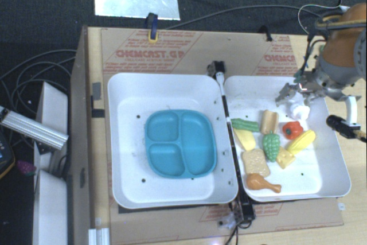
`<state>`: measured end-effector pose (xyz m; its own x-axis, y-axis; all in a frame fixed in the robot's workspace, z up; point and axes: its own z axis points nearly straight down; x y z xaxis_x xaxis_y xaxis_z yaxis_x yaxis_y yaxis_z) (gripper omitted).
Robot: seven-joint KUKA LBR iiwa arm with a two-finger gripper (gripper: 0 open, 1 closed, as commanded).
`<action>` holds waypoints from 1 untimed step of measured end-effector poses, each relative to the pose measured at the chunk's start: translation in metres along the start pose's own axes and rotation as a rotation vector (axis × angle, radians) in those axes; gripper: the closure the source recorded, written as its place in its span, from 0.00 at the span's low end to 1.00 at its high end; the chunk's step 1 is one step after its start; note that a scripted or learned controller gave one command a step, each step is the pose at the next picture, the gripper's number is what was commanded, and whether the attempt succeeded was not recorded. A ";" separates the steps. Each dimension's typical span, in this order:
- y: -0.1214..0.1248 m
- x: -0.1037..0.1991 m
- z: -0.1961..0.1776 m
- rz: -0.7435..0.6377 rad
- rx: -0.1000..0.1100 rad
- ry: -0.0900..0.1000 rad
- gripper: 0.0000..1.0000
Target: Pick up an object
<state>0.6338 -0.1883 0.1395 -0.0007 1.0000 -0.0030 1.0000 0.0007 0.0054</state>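
Above the far right part of the right bin (338, 181) hangs the gripper (295, 94), carried by the grey arm (344, 60) with its orange band, which reaches in from the right side of the camera view. Its fingers (285, 92) are spread apart and nothing sits between them. Just below them lies a small white object (299, 109), too blurred to name.

On the floor of that same bin, a cluster of toy foods lies close together. A green pea pod (245, 124) sits at the left, near the divider between the bins, with a pale yellow wedge (245, 139) just beneath it. A tan cylinder (269, 121) stands beside the pod, and a bumpy green vegetable (271, 146) lies below that. To the right are a red tomato (292, 129) and a yellow corn cob (302, 140) touching it, with a small yellow chunk (285, 159) nearby. Nearer the front rim lie a beige cracker-like slab (256, 162) and an orange drumstick (262, 183).

The left bin (129, 94) holds a blue divided tray (180, 143) lying flat in its middle, well apart from the gripper. Both bins rest side by side on a desk (172, 51) covered with printed brown board.
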 end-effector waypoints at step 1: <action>-0.037 0.041 0.049 -0.001 -0.007 0.001 0.00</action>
<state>0.5969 -0.1472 0.0900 -0.0021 1.0000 -0.0025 0.9999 0.0021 0.0126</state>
